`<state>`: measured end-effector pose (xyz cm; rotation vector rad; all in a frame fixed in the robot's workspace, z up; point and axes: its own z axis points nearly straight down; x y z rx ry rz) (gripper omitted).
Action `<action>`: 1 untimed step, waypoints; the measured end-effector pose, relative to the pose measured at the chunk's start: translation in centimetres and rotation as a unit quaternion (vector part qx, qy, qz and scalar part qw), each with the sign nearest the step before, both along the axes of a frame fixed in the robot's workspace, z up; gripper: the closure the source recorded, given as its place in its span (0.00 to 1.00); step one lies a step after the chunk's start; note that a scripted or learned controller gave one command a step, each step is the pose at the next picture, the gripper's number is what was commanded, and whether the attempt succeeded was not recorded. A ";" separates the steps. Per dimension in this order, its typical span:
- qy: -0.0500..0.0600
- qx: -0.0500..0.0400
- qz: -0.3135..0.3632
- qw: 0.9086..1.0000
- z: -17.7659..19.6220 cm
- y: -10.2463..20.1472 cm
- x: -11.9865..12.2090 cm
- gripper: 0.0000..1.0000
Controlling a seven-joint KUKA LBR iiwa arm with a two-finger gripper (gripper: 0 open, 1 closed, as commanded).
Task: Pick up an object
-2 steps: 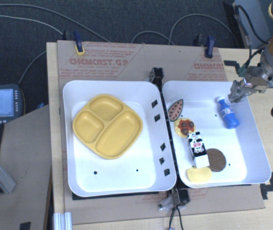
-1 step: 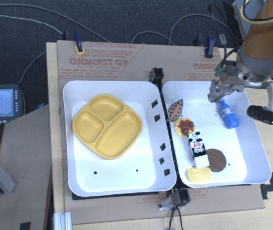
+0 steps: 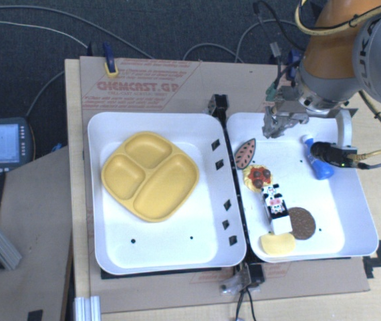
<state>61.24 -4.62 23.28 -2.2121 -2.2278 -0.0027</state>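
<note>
In the left bin lies a yellow divided plate, which I judge is no part of my job yet. In the right bin, along its left side, sit the small things I may pick: a reddish leaf-shaped piece, a round red-and-yellow toy, a black-and-white block, a brown disc and a yellow lump. A blue piece lies further right. My pincer hangs over the bin's far end, carrying nothing; I cannot tell how wide it stands. As I judge it, nothing is picked up, so the whole lift remains.
</note>
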 end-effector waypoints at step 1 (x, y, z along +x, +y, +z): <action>-0.001 0.000 0.000 1.000 0.9 5.4 1.1 1.00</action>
